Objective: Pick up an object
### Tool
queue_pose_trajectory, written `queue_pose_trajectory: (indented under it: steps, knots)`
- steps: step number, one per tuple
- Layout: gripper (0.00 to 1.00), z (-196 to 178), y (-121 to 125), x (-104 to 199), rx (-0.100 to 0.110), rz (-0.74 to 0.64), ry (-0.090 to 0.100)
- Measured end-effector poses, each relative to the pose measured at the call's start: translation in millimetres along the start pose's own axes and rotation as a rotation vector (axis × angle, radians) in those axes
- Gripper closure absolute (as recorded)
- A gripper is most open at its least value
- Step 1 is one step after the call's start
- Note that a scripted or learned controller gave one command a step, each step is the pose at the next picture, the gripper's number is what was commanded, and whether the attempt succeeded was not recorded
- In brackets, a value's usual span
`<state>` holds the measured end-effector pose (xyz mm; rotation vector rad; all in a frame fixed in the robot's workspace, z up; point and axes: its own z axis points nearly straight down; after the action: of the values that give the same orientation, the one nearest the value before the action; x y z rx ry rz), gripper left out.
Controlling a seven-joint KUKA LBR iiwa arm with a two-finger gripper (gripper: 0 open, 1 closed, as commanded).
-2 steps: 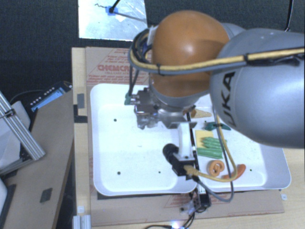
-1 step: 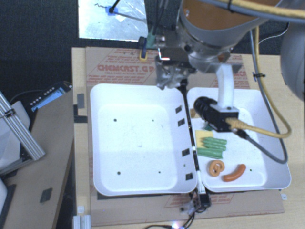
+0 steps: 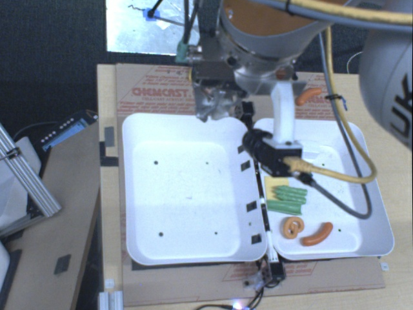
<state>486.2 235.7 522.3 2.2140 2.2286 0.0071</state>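
Gripper (image 3: pixel 218 105) — above left bin's (image 3: pixel 187 192) far rim; jaw state cannot be told. Right bin (image 3: pixel 361 237) — green beans (image 3: pixel 287 199), pretzel (image 3: pixel 293 227), sausage (image 3: pixel 317 234).

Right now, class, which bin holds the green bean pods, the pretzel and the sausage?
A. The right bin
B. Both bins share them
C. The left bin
A: the green bean pods, pretzel and sausage all lie in the right bin.

Even, soft light; slightly blurry, glare on white bins (image 3: pixel 187 192).
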Motion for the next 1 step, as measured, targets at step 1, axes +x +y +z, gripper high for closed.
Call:
queue_pose_trajectory:
  steps: [1]
  knots:
    - [0.0,0.9,0.1,-1.3,0.002,0.002,-0.002]
